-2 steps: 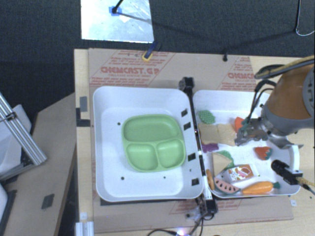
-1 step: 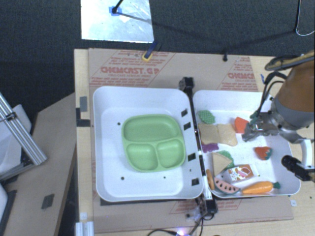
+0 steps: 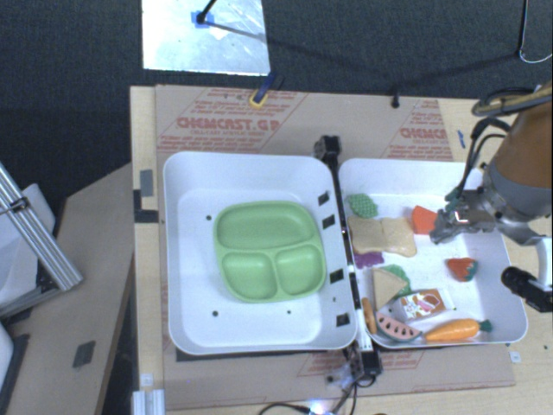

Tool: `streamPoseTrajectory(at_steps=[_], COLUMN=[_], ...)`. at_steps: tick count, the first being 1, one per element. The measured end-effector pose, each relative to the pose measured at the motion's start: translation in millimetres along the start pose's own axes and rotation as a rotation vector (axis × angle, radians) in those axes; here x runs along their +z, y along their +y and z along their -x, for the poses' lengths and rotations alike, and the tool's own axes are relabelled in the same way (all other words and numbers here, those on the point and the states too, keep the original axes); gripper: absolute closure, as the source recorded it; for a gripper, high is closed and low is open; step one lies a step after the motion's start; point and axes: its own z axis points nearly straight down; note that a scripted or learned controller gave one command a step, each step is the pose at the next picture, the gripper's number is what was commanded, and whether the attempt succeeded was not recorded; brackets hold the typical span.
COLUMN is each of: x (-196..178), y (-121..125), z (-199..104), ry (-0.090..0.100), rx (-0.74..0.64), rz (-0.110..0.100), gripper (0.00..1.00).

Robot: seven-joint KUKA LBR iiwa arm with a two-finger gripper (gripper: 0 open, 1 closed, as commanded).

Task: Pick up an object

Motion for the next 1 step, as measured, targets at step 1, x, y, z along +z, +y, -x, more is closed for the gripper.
streamPoseTrajectory(at_steps=[1], x=[9.5], y=[24.4], z=[-46.6], ry=[0.001], rx=[-0.005], rz=[0.000], gripper=[1.00])
